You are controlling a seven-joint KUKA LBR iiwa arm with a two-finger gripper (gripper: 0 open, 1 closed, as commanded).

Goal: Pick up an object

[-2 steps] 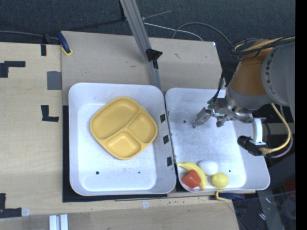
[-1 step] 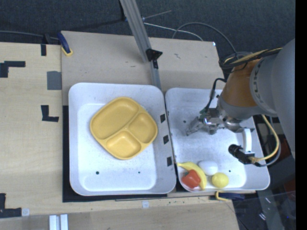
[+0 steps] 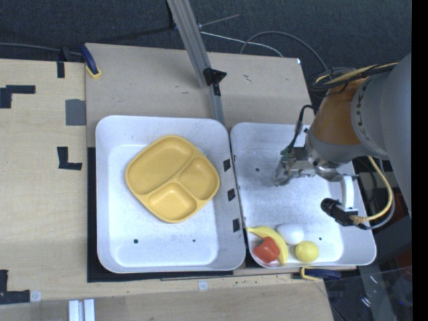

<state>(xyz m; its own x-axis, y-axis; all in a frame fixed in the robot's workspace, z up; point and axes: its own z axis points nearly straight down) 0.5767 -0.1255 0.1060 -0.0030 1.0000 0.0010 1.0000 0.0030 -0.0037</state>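
Arm [image 3: 354,116] comes in from the right, orange band above the wrist, reaching down into the right bin [image 3: 267,146]. Gripper [image 3: 286,174] sits over bare bin floor in the middle of that bin, nothing seen between its fingers. Open or closed: can't tell at this angle, the tips are too small and dark to resolve

Objects are all clustered at the near edge of the right bin, well apart from the gripper:
- banana [image 3: 271,235], curved, lying at the left of the cluster
- red item [image 3: 267,249] touching the banana, tucked in its curve
- white egg-like thing [image 3: 290,233] just beside the banana on the right
- yellow ball [image 3: 307,251] just right of and below the white one

Left bin [image 3: 110,179] holds a yellow tray [image 3: 172,178] with three compartments, turned at an angle, lying flat near the bin's centre

Cables [image 3: 374,206] loop off the wrist over the right bin's far side. Grey pole [image 3: 190,35] slants across the top of the bench towards the gap between the bins
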